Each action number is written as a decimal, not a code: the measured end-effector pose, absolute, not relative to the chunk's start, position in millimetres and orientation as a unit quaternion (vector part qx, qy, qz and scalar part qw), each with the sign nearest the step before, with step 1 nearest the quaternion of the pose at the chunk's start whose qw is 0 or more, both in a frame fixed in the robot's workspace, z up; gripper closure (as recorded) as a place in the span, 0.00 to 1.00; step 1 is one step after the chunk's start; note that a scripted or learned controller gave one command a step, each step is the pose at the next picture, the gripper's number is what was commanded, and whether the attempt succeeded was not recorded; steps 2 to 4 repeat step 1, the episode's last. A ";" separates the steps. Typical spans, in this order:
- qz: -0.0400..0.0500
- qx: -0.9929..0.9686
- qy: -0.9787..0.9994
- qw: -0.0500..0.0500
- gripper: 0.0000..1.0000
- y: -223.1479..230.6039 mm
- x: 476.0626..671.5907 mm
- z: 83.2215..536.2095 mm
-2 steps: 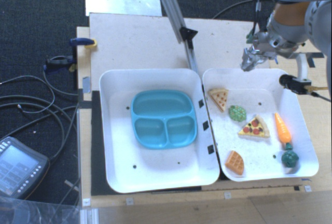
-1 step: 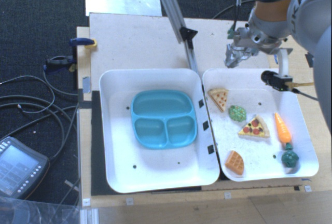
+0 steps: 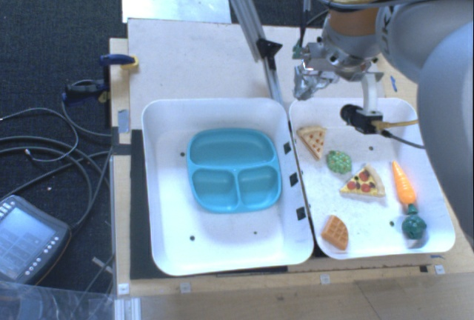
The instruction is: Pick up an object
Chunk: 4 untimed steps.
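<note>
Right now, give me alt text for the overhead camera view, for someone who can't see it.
A grey robot arm's gripper hovers over the far edge of the right bin, which holds two pizza slices, a waffle, a carrot and two green toys. The left bin holds a blue divided plate.
</note>
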<state>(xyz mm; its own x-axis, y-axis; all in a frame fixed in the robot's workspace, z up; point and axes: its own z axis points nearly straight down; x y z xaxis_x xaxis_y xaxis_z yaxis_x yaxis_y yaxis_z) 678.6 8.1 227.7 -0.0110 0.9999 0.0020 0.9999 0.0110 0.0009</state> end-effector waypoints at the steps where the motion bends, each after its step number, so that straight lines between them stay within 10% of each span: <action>1: -0.001 -0.703 -0.711 0.000 1.00 60.1 676.8 219.9; 4: -0.001 -0.703 -0.711 0.000 1.00 60.1 676.8 219.9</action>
